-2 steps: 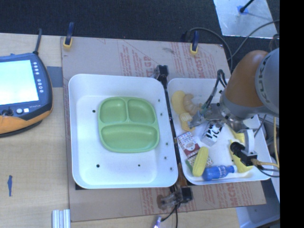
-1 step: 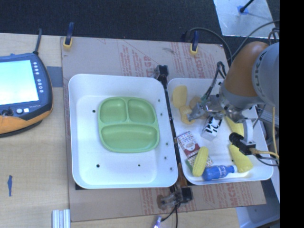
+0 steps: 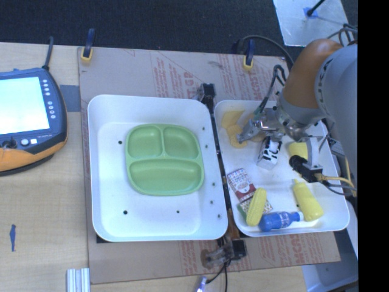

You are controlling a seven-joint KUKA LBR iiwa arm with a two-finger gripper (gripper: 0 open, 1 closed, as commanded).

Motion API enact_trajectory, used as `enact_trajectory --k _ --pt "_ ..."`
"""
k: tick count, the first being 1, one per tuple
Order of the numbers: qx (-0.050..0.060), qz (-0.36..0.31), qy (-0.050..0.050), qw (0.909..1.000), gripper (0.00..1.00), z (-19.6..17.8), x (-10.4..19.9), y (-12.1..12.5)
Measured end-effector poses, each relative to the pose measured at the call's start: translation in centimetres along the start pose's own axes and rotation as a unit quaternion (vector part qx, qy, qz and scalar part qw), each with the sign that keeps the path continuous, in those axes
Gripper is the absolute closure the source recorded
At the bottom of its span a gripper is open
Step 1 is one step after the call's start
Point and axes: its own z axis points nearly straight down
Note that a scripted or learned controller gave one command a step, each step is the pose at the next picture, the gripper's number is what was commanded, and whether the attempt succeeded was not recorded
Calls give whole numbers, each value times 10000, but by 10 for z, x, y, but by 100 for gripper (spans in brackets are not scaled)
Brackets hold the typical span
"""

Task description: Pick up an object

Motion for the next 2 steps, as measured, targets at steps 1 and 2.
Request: enact_trajectory --k 1,2 --pt "129 -41 45 9999 0 1 -26 37" --pt "12 -43 -24 10000 100 -12 -30 41"
